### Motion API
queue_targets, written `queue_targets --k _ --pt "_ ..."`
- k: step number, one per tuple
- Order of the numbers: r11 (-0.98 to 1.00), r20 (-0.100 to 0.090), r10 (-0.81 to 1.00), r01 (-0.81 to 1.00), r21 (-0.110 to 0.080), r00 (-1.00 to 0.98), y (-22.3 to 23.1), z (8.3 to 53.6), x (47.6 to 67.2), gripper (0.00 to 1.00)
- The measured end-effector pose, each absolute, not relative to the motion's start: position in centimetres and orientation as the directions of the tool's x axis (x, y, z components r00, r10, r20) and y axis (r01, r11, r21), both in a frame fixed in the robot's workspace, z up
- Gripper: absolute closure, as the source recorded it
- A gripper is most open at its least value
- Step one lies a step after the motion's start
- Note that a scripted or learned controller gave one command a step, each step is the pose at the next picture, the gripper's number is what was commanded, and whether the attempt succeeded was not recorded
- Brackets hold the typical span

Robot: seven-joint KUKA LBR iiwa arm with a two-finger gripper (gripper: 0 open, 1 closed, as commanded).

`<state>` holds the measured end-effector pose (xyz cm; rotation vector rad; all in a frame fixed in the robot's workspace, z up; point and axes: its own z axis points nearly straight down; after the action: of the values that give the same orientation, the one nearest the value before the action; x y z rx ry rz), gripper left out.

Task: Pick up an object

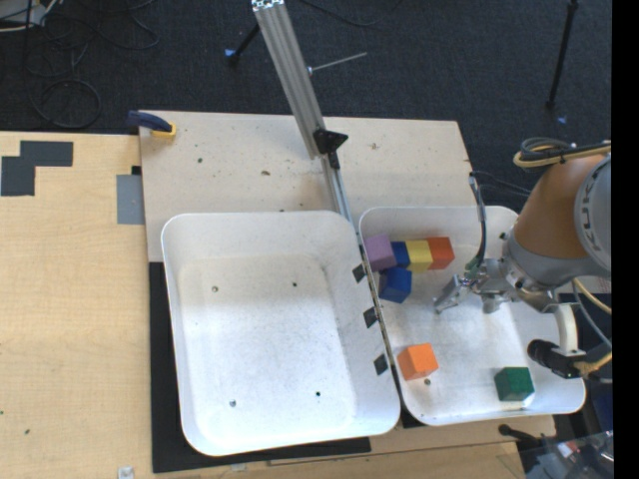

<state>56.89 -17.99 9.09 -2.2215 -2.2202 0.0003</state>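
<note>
White bins, two, side by side on the tabletop (250,158); left bin (200,267) bare, right bin (469,397) with all the blocks. Gripper (461,295) low over the middle of the right bin, apparently pointing toward the left, nothing visible between its parts. Cannot tell if released or clenched: too small and too blurred.

Blocks near the far-left corner of the right bin: purple (378,251), blue (395,283) just in front of it, yellow (419,253) and red (440,251) in a row, touching each other. Orange block (418,360) alone near the divider, well apart from the cluster. Green block (514,383) alone near the front-right corner.

Probably still in the approach step, no object lifted yet. For a good try: better to choose a free block, orange or green, since the cluster leaves little room beside each piece. Descend straight, centred over the block, then close on two opposite flat faces, not on the corners. Keep away from the bin wall, especially for green, close to the rim.

Orientation: all blocks look like cubes, so no real long axis. Orange sits slightly turned against the bin edges; green nearly square to them. Match the wrist angle to the faces before closing.
</note>
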Motion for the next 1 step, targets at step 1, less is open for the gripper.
queue_targets --k 1 --pt "-0.005 0.002 1.0 1.0 -0.001 0.005 -18.07 10.17 56.87 1.0"
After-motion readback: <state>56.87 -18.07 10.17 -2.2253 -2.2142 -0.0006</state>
